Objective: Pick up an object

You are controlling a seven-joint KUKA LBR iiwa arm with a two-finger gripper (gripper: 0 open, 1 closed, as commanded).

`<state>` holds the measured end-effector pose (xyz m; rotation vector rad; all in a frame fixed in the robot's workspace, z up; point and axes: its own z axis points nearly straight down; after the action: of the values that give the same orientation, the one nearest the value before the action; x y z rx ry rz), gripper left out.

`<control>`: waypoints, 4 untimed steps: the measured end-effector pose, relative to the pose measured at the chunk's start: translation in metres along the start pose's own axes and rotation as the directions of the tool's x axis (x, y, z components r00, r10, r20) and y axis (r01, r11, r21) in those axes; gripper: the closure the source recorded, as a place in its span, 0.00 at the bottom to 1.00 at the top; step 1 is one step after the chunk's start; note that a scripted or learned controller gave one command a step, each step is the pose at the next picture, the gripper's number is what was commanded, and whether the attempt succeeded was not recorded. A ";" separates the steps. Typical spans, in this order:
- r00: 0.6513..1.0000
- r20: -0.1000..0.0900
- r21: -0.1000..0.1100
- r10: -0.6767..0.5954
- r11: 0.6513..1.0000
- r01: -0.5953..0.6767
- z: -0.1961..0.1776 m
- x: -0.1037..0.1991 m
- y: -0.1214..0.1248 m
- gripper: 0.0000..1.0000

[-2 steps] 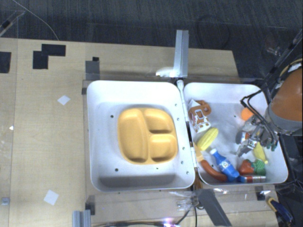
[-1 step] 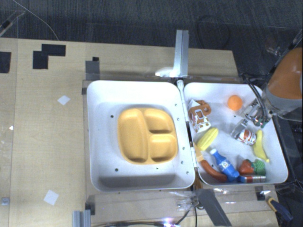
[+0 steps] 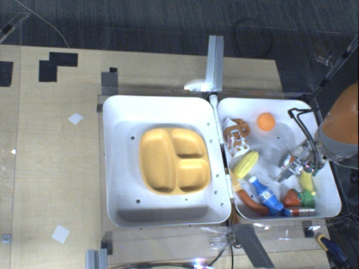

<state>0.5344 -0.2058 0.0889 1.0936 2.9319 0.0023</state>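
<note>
I'm watching the feed and the gripper is hanging low over the right bin, reaching in from the right side. Can't tell from up here how it's set, it's just a small shiny blur.

Closest thing to it is the banana, sitting just beside the gripper on its right, toward the bin's right wall. Its long axis is running roughly up-and-down in the view, so I'm guessing a grab across the short way would work best. Right under that there's a strawberry and something green, all crowded together near the front corner.

The corn is lying off to the gripper's left, tilted diagonally, with the blue bottle and a sausage below it. The orange ball is sitting well apart near the back.

The left bin is holding a yellow tray, not really a target.
</note>
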 end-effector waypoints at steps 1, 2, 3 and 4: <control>1.000 0.000 0.000 0.000 1.000 0.000 0.000 0.000 0.000 0.00; 0.996 -0.004 0.002 0.090 0.996 -0.090 -0.025 0.010 -0.009 0.00; 0.943 -0.005 0.005 0.333 0.943 -0.333 -0.012 0.024 0.009 0.00; 0.966 0.000 -0.003 0.258 0.966 -0.258 0.000 0.022 0.083 0.00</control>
<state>0.5719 -0.1290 0.0891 1.4653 2.7635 0.0094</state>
